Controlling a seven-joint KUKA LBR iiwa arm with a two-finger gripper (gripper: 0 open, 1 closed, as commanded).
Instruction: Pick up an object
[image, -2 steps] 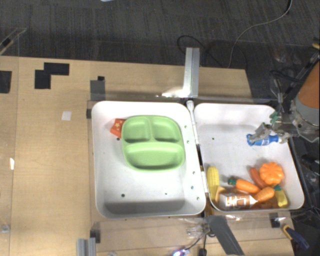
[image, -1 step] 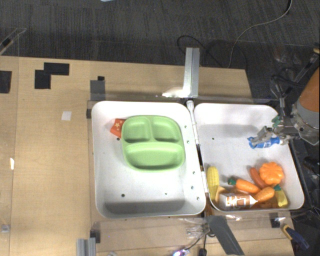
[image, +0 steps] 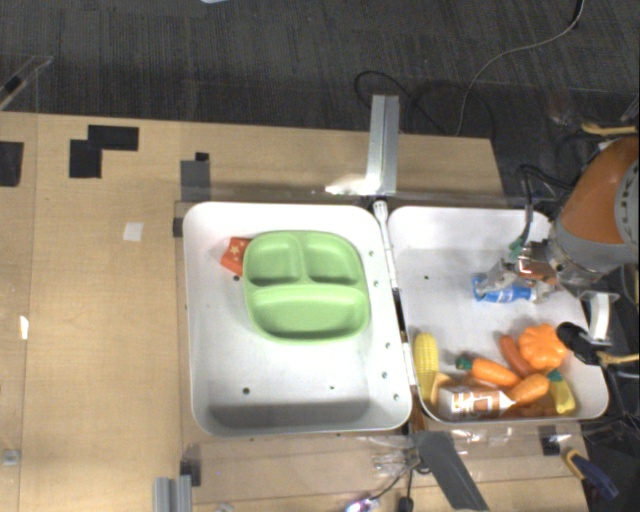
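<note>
Gripper (image: 527, 268) at right bin's (image: 440, 235) right edge, jaw state impossible to tell, blue packet (image: 497, 290) just beside it, green plate (image: 304, 284) in left bin (image: 215, 350)

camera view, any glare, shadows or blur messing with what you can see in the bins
In the camera view, light is even; a soft grey shadow lies along the near floor of the left bin below the green tray; a bright glare spot sits on the metal post behind the bins; the gripper area in the right bin is blurry, so its fine detail is unreadable.
</note>
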